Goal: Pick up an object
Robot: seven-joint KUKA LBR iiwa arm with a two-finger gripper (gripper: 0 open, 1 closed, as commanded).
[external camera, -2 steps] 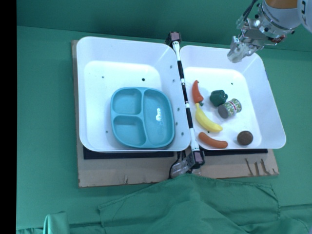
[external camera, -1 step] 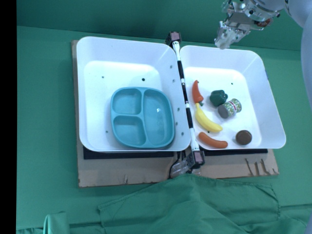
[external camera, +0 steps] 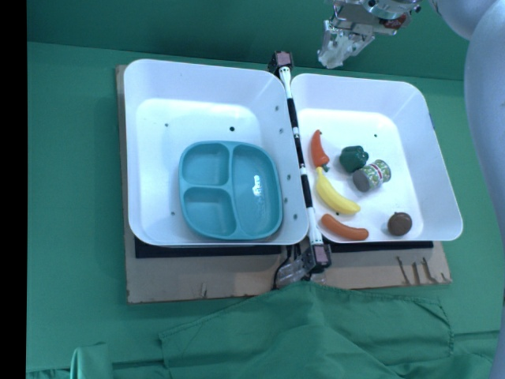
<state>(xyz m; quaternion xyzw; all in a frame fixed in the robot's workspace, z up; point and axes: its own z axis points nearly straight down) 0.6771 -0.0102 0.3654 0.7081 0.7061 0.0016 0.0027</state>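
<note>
The arm (external camera: 481, 69) runs out of the picture at the top and right edges, so its upper links are cut off; the gripper (external camera: 338, 52) is too small to tell how it stands; the small can (external camera: 377, 172) carries a label too blurred to read; green cloth (external camera: 316, 334) covers the cardboard's (external camera: 197, 279) near edge.

teal tray (external camera: 230, 189) | yellow banana (external camera: 335, 197) | dark green pepper (external camera: 353, 158) | white bins (external camera: 207, 80)

Two white bins (external camera: 158, 81), one teal plate (external camera: 230, 189), six toy foods (external camera: 336, 198)
</note>
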